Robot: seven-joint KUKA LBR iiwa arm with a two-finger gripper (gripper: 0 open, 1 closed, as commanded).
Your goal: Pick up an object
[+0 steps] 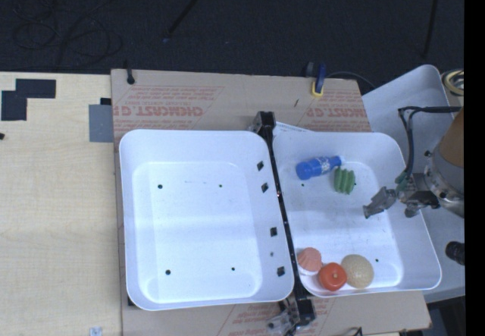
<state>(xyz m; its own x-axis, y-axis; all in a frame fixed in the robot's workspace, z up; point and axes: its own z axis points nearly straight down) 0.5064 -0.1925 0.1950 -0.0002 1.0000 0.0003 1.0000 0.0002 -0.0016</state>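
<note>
1. Two white bins: left bin (144, 168), right bin (390, 146).
2. Right bin holds five objects: blue bottle (317, 167) and green piece (345, 180) at 12 o'clock; pink ball (309, 258), red-orange ball (332, 276), beige ball (358, 270) at 6 o'clock.
3. Gripper (379, 204) at 3 o'clock, jaws released, grasping nothing.

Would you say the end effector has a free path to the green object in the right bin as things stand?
Probably yes. The end effector hangs just right of the green object, with bare bin floor between them. The blue bottle lies on the far side, out of the way.
</note>
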